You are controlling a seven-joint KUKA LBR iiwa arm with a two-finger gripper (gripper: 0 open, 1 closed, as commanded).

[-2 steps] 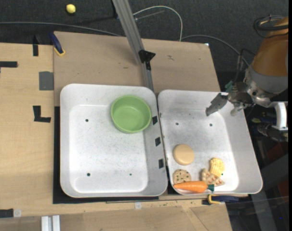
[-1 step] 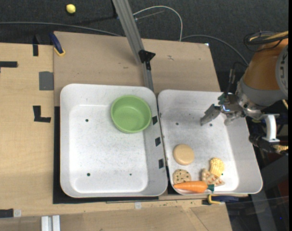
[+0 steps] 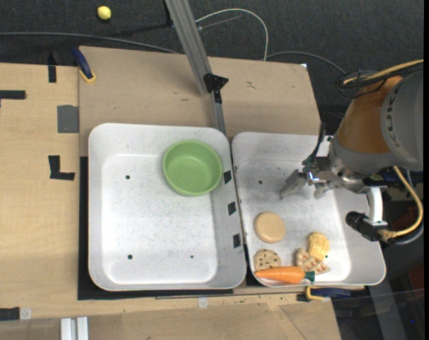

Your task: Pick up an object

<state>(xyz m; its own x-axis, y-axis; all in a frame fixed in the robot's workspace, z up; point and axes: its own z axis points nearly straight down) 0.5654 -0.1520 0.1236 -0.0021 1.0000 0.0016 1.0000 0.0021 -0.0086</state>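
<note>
Left bin (image 3: 115, 211), well left of the gripper: holds only a green bowl (image 3: 192, 167) near its upper right corner. Right bin (image 3: 271, 147): gripper (image 3: 304, 184) hangs over its upper middle, fingers spread apart, nothing between them. All pickable food sits below the gripper at the bin's near end. Tan round bun (image 3: 270, 227) is closest, just below-left. Yellow corn piece (image 3: 317, 245) below-right. Orange carrot (image 3: 280, 275) lies flat along the near edge, with a round cookie (image 3: 266, 259) touching it above.
</note>
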